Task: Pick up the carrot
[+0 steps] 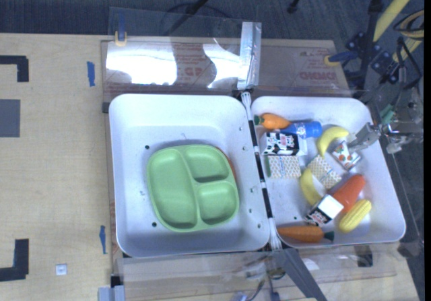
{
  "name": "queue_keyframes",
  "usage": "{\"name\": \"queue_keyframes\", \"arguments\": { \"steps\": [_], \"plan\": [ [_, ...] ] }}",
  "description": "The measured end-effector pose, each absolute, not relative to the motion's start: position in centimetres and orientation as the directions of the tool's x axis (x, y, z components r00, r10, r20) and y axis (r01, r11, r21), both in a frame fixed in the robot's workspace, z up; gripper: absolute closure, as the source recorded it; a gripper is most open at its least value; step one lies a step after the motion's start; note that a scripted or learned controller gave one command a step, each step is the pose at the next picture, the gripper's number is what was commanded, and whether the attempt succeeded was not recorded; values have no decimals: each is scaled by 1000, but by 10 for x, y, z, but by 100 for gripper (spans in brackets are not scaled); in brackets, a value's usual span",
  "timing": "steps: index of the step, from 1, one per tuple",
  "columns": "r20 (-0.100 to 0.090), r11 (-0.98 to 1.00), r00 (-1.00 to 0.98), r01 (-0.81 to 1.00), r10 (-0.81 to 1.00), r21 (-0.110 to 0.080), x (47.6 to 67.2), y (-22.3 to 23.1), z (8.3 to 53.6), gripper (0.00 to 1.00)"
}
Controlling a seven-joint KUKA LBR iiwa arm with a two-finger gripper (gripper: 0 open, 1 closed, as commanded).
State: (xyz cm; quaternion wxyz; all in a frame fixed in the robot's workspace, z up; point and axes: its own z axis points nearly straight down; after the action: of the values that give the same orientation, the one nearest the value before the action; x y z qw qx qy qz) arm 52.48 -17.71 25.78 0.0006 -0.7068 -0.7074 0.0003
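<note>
Two carrot-like toys lie in the right bin (394,188). A short orange carrot (275,121) with a green tip rests at the bin's far left corner, next to a blue bottle (308,129). A longer orange carrot (301,232) with a green end lies along the near wall. My gripper (374,132) hangs over the bin's far right rim, beside a banana (333,138), well apart from both carrots. Nothing shows in its grasp.
The right bin also holds a black-and-white carton (281,143), a red-orange vegetable (348,189), a yellow lemon-like piece (356,215), a second yellow piece (309,185) and small packets. A green divided plate (193,187) sits in the left bin (128,124).
</note>
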Motion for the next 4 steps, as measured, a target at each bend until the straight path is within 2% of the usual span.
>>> {"name": "queue_keyframes", "arguments": {
  "steps": [1, 2, 3, 4],
  "plan": [
    [2, 242, -242, 970, 970, -2, 479, -99, 193, 0],
    [0, 238, -238, 971, 971, 1, 480, -101, 203, 100],
    [-3, 269, -269, 963, 963, 3, 613, -157, 257, 100],
    [-3, 269, -269, 963, 963, 3, 613, -157, 257, 0]
  ]
}}
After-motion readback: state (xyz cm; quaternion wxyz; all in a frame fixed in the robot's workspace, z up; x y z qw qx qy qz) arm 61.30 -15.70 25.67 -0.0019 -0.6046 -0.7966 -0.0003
